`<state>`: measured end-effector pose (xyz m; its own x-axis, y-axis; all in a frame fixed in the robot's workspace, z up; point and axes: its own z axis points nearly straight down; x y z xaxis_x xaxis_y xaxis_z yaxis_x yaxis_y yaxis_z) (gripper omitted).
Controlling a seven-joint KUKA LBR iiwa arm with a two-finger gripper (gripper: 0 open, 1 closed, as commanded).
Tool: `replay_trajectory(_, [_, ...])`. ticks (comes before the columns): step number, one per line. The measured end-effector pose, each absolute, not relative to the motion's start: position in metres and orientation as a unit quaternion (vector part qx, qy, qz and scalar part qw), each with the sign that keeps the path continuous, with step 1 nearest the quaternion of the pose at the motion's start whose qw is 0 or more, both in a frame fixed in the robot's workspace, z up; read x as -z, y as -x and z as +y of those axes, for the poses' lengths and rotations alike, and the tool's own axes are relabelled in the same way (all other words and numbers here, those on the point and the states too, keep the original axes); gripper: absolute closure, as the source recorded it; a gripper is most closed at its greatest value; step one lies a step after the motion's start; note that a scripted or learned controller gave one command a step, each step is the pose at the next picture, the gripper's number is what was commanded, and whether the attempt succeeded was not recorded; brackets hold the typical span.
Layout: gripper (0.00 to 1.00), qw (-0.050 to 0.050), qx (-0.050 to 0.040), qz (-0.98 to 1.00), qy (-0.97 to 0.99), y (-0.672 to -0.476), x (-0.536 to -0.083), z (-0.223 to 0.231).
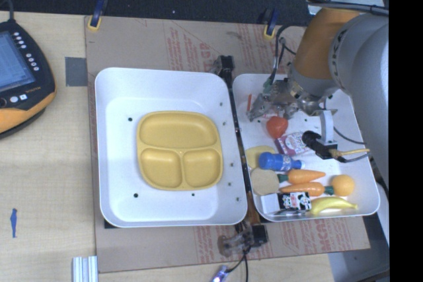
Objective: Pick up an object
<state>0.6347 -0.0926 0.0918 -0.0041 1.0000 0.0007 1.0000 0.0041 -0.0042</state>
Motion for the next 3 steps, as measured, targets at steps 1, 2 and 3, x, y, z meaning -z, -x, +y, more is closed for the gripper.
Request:
replay_trajectory(1, [0.0,0.002,-0.0014,-0.709,0.705,-0.656,-0.092,-0.099])
replay_trajectory(2, [0.0,0.002,-0.0013,-0.708,0.706,-0.656,-0.092,-0.093])
replay_trajectory(3, [0.0,0.002,-0.0012,-0.708,0.706,-0.629,-0.092,-0.121])
